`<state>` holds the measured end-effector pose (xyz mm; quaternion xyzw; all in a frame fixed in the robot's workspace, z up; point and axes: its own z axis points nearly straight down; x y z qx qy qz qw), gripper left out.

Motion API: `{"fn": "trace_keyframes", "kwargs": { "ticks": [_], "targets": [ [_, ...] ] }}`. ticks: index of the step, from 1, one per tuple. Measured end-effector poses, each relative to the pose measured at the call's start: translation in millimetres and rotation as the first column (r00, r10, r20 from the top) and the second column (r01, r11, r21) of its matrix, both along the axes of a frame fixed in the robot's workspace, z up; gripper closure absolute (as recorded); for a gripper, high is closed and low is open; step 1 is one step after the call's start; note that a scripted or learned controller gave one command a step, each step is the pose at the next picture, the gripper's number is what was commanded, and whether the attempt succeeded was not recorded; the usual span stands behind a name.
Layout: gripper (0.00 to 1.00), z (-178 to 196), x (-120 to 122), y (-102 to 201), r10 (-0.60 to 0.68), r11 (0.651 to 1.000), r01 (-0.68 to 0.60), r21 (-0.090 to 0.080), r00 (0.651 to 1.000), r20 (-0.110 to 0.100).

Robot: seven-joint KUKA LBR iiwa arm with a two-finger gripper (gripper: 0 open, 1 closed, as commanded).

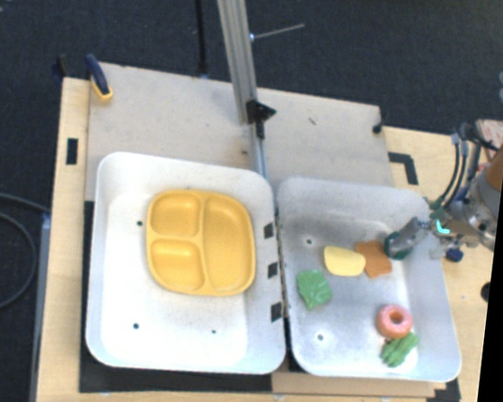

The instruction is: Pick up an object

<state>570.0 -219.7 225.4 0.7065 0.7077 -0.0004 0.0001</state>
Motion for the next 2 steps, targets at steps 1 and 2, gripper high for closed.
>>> {"fn": "trace_keyframes", "kwargs": {
  "ticks": [1, 2],
  "targets": [
    [0.0, 0.9, 0.6, -0.1, 0.0, 1.0, 0.0, -0.001, 1.0, 0.002],
    [0.0, -56.1, 9.6, 1.6, 0.002, 1.0, -0.002, 0.0, 1.0, -0.002]
  ]
}}
